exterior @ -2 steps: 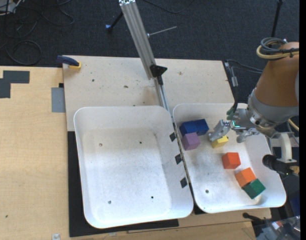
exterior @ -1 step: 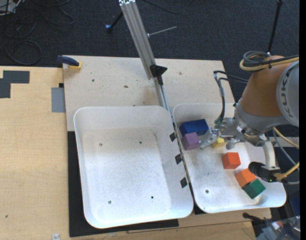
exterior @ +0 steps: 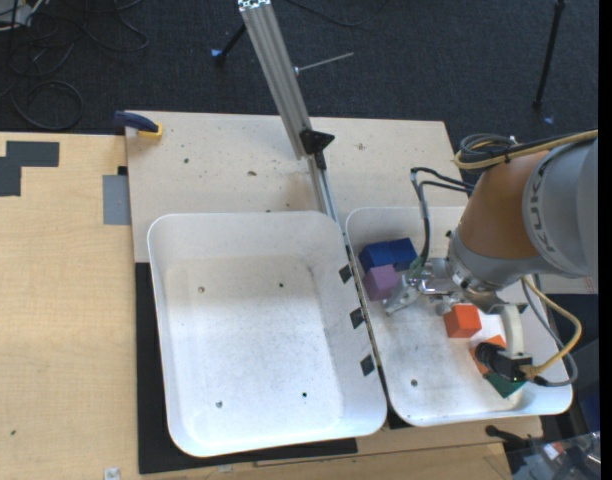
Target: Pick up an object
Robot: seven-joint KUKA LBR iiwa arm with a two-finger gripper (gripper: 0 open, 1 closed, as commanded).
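Purple plastic block sits touching a blue block in the right white bin; gripper, finger spread unclear, should descend squarely over it.

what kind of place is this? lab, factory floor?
Most likely a robotics lab. A robot arm reaches over two white bins on a bench, loose cables trail across dark carpet, and a metal pole carries a checkered marker.
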